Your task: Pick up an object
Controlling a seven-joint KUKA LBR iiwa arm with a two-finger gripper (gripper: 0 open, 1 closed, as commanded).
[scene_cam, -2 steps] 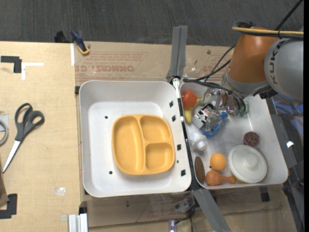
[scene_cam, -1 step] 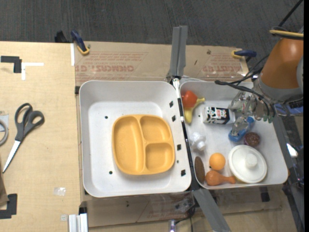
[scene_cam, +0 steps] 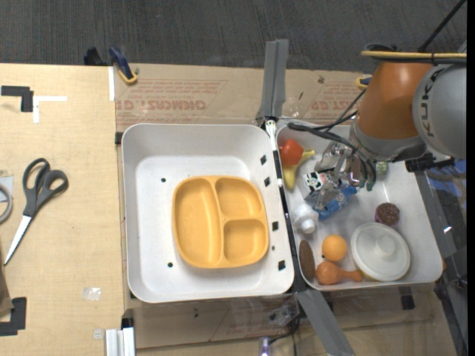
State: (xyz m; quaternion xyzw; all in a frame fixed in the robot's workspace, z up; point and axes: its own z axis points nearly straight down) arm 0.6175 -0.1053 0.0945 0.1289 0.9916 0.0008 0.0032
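My gripper [scene_cam: 343,173] hangs low in the upper middle of the right bin [scene_cam: 427,221], under the arm's orange band [scene_cam: 393,99]. It is right over a cluster of small items: a black-and-white toy [scene_cam: 319,182] and a blue object [scene_cam: 332,203] just to its lower left. A red tomato [scene_cam: 291,151] and a yellow banana [scene_cam: 289,175] lie at the bin's left wall. Lower in the bin are a white ball [scene_cam: 304,221], an orange [scene_cam: 334,247], an orange gourd [scene_cam: 338,274], a white bowl [scene_cam: 380,250] and a dark round piece [scene_cam: 387,213].
The left bin [scene_cam: 141,199] holds a yellow divided plate [scene_cam: 220,221]. A brown oblong item [scene_cam: 306,256] lies by the right bin's left wall. Scissors [scene_cam: 33,195] rest on the wooden bench at far left. Cables trail from the arm above the right bin.
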